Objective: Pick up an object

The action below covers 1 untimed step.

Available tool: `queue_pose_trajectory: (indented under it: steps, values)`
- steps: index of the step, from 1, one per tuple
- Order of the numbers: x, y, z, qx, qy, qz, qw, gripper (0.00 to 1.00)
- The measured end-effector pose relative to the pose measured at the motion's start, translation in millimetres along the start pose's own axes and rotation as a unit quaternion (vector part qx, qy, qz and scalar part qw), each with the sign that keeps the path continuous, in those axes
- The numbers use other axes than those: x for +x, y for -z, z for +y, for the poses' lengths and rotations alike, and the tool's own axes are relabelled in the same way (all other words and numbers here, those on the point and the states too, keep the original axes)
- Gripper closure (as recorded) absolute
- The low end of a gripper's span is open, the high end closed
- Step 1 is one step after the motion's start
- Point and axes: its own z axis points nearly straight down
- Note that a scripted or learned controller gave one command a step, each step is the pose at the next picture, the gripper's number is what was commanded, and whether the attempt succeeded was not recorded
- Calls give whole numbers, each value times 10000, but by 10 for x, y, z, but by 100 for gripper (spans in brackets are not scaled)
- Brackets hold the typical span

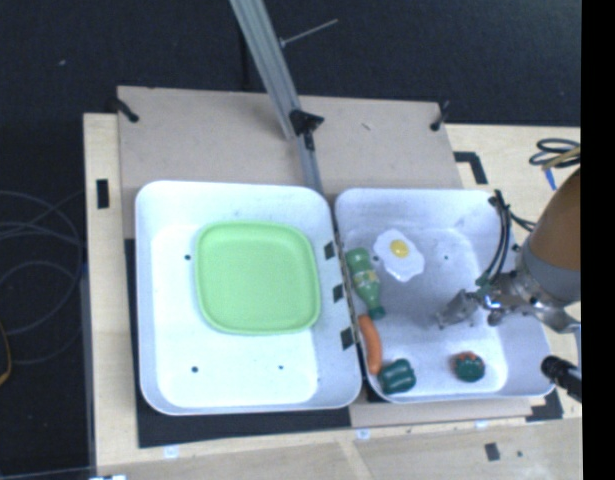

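The right bin (442, 213) holds several toy foods. A fried egg (399, 253) lies near its middle, and a green, bottle-like piece (363, 276) rests against the left wall. Below that are an orange carrot (370, 340) and a dark green pepper (396, 375). A small red and green piece (469, 366) sits at the front right. My gripper (455, 314) hangs over the bin's right half, between the egg and the red and green piece, with bare bin floor under it. Nothing shows in its grasp.
The left bin (167, 368) carries a light green square plate (257, 277). A grey metal pole (272, 58) slants down from the top to the bins' shared back edge. Cables run along the arm (557, 243) at the right edge.
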Motion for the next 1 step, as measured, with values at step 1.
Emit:
queue_pose_trajectory:
  steps: [1]
  values:
    - [-7,-417,2,-16,-2,-7,10000,0]
